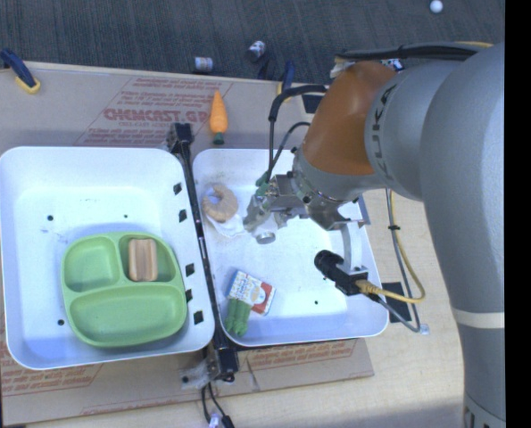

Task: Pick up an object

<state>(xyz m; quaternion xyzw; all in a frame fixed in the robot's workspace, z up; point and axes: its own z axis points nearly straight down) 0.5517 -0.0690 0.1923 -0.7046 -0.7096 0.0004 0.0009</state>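
- The grey arm is reaching in from 3 o'clock, its orange band sitting just above the wrist, and it is covering much of the right side of the view.
- The pincer is hanging over the right bin, toward the bin's 10 o'clock part. Whether it is wide or narrow I cannot tell from this slant, as the wrist is hiding most of it.
- A round beige piece is lying in the right bin just beside the pincer, at its 9 o'clock – the nearest thing to it, though whether the two are touching I cannot tell.
- A small carton, white with red and blue print, is lying at the pincer's 6 o'clock, well apart from it, near the bin's 7 o'clock corner.
- A green piece is lying right against the carton at its 7 o'clock, close to the bin's rim.
- In the left bin a green plate with three compartments is sitting toward the bin's 6 o'clock side – a tan block is lying in its compartment at 1 o'clock.
- An orange toy carrot is lying outside both bins on the cardboard sheet, at 12 o'clock of the gap between them.
- A blue clamp is gripping the sheet's 10 o'clock corner, and the pale bench is showing at 5 o'clock.
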